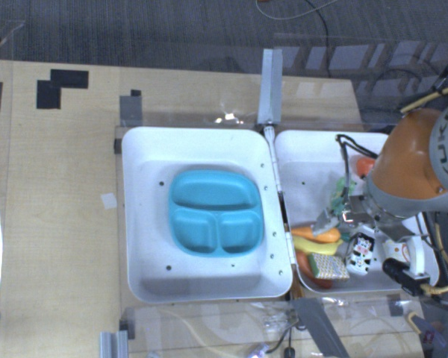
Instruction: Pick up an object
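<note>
- The arm (pixel 407 162) is seen reaching over the right bin (pixel 313 151), and its pincer (pixel 342 213) is lowered into a cluster of small objects at that bin's near end.
- Whether the pincer is apart, together or clamped on anything cannot be told; the wrist and the clutter hide that.
- No single target is named by the task. The likeliest candidates are judged to be the orange piece (pixel 327 236) just below the pincer, the yellow banana-like piece (pixel 316 245) beneath that, and the black-and-white toy (pixel 362 250) to the pincer's lower right.
- A green item (pixel 337 193) is seen just above the pincer, touching or nearly touching it.
- A blue divided tray (pixel 215 212) lies in the left bin (pixel 145 200), well apart from the pincer, beyond the wall between the bins.
- Risk, as judged: with the pieces packed so close, two could be pinched at once, or a rounded one squeezed out sideways.
- A further risk: an object could be wedged against the near bin wall and only pushed, not lifted.
</note>
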Tool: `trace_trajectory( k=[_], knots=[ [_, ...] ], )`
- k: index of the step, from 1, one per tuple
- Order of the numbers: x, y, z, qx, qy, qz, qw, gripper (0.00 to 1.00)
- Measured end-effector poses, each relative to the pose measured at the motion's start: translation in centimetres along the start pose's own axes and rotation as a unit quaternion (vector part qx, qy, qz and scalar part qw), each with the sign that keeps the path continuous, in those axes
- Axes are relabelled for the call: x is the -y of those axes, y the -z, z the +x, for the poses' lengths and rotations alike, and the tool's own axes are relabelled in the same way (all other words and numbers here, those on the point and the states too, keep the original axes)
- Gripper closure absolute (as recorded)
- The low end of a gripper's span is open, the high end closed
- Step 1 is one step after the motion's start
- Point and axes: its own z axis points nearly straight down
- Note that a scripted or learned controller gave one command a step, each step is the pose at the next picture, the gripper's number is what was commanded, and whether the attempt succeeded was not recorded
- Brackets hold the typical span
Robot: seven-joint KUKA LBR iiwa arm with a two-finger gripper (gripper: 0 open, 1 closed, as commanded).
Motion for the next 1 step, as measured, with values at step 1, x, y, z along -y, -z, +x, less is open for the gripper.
trace_trajectory(
  k=[1],
  knots=[
    [0.16, -4.01, 0.31, 0.002, 0.059, -0.006, 0.9982, 0.00]
  ],
)
